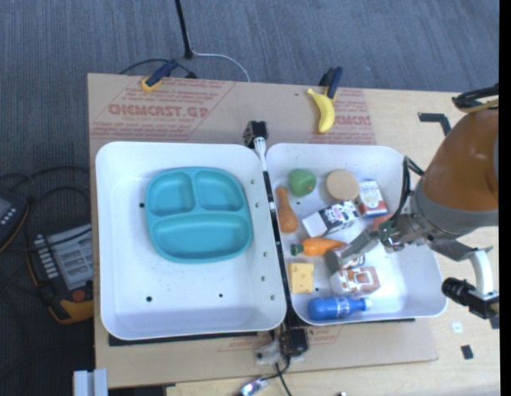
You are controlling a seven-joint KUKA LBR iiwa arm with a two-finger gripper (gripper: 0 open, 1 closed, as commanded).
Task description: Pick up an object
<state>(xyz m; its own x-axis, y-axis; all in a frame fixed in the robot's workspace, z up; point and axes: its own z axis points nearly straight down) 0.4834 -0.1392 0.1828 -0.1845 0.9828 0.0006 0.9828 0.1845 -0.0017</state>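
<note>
Grey carpet surrounds the bench (156, 110), a brown board bearing two white bins side by side. You will find the left bin (123, 295) holding a teal divided plate (197, 214). The right bin (420, 299) holds the candidate objects. The gripper (342, 260) sits low over the middle of this bin. From the gripper, note the following: an orange carrot (321, 246) touching or just beside it at 10 o'clock, a small red-and-white carton (358, 281) just beside it at 5 o'clock, a yellow cheese block (301, 277) at 8 o'clock, a blue bottle (336, 307) at 6 o'clock. Whether the fingers are spread or closed cannot be told; nothing is visibly between them. The arm (461, 180) enters from 3 o'clock, its orange band above the wrist, slanting down toward 8 o'clock.
</note>
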